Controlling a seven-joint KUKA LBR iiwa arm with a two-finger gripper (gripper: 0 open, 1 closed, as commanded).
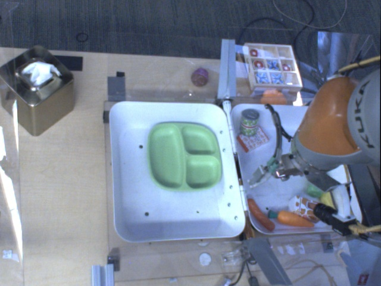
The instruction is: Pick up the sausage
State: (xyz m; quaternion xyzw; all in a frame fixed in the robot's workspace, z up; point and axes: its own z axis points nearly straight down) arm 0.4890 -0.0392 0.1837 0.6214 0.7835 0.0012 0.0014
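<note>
One reddish-brown sausage (261,214) lies at a slant near the front left corner of the right-hand white bin (284,115), untouched, with an orange carrot (294,220) lying just beside it toward the bin's front edge. Above and slightly right of the sausage, the gripper (266,173) of the grey arm (333,133) hangs over the bin's floor, its two thin fingers (259,176) spread apart and with nothing between them. A small printed carton (305,206) and a green item (314,190) sit near the carrot, partly under the arm. Farther back in the same bin stand a green-lidded can (250,122) and a red-and-white packet (254,140). The left-hand white bin (128,177) bears a green divided tray (184,155). Behind the bins rest a box of compartments (272,66), a small purple ball (200,76) and, at far left, a metal tissue box (38,94).
</note>
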